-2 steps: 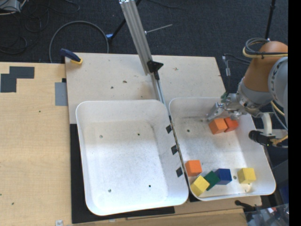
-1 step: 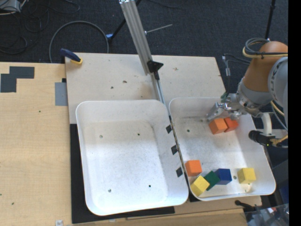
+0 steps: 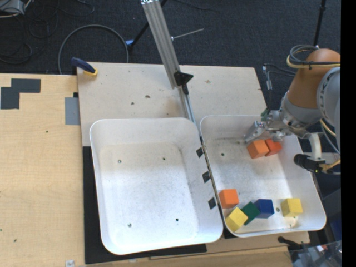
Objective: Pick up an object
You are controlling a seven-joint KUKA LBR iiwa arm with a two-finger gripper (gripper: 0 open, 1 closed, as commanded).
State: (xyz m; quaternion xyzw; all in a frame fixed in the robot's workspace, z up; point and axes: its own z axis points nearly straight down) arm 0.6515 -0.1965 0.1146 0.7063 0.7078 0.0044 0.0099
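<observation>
KUKA iiwa arm: rounded grey casing with a broad orange band above the wrist, yellowish cable looping over the top; below the wrist sits a small metallic 2-finger gripper, with a black fitting and cable lower on the grey body

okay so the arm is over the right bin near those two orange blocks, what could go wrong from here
The gripper sits right at two orange blocks that touch each other, so it may catch both, or nudge one aside and close on nothing. They also lie near the right bin's far wall, so a push could jam them against it. The other blocks are bunched at the near edge, which would make a later pick awkward too.
</observation>
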